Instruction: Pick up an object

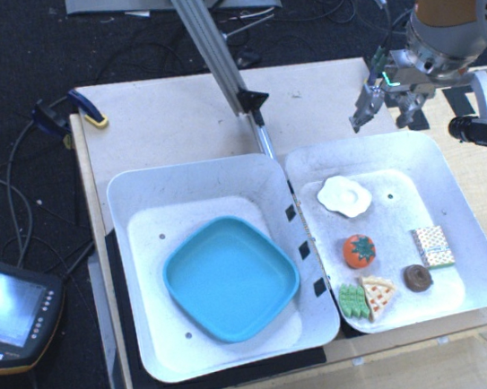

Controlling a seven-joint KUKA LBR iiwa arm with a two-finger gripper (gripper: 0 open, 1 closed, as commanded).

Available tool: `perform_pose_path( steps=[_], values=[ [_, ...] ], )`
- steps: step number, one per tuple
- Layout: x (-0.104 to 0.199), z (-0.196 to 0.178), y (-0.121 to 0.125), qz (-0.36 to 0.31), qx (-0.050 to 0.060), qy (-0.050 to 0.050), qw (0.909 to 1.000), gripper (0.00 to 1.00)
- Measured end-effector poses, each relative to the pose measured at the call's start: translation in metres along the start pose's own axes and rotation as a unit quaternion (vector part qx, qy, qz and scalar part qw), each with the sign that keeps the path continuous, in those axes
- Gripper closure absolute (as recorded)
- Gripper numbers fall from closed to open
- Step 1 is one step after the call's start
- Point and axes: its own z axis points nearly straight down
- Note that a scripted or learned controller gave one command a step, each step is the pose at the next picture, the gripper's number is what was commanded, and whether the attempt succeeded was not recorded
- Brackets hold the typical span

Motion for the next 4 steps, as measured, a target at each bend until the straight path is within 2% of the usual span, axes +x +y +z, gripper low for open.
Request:
perform_pose_path(
  steps=[1, 3, 4],
  values=[
    [0.0, 0.0, 0.0, 0.0, 0.0, 0.0, 1.0, 0.0],
    [-0.008, 0.094, -0.007, 0.0, 0.002, 0.0, 1.0, 0.0],
    [-0.011, 0.156, -0.004, 0.0, 0.003, 0.0, 1.0, 0.0]
  ],
)
